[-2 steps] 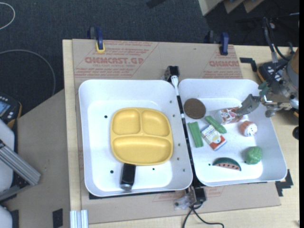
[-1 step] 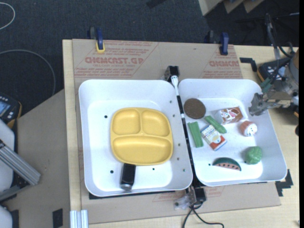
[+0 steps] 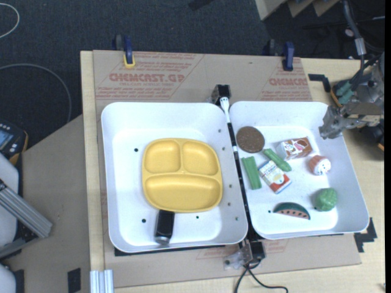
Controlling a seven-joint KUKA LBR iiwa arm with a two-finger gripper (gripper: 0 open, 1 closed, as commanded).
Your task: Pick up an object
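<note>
The right bin point(image 3: 348, 215) holds several small toys: a brown round cookie point(image 3: 250, 139), a green stick point(image 3: 250, 172), a red and white carton point(image 3: 294, 148), a small packet point(image 3: 274, 176), a red and white ball point(image 3: 319, 165), a green lump point(image 3: 325, 199) and a watermelon slice point(image 3: 291, 210). My gripper point(image 3: 330, 127) hangs at the right bin's far right rim, above and right of the carton. Nothing shows between its fingers.
The left bin point(image 3: 116, 163) holds a yellow divided plate point(image 3: 181, 174) and a dark cylinder point(image 3: 164, 226) in front of it. A black divider point(image 3: 232, 145) runs between the bins. Blue clamps point(image 3: 127, 49) pin the board at the back edge.
</note>
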